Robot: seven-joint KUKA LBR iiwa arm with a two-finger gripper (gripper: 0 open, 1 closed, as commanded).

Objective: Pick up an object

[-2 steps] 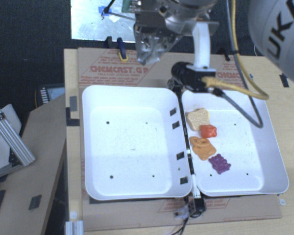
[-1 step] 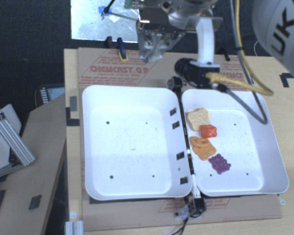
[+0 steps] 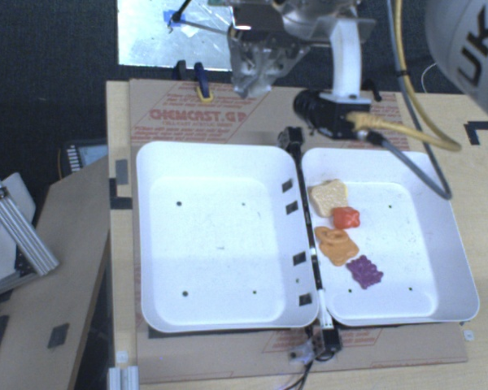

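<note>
Four small things lie along the left side of the right bin (image 3: pixel 439 242): a tan bread-like piece (image 3: pixel 328 195), a red piece (image 3: pixel 346 217) just below it, an orange piece (image 3: pixel 337 246), and a purple grape-like cluster (image 3: pixel 364 271) lowest. My gripper (image 3: pixel 250 78) hangs high at the top of the view, above the cardboard behind the left bin, well away from all of them. Nothing shows between its fingers.
The left bin (image 3: pixel 146 242) adjoins the right one, with a row of black clips (image 3: pixel 297 226) along the shared wall. A yellow cable (image 3: pixel 407 128) runs over the back of the right bin. A blue-and-yellow clamp (image 3: pixel 202 84) sits on the cardboard at the back.
</note>
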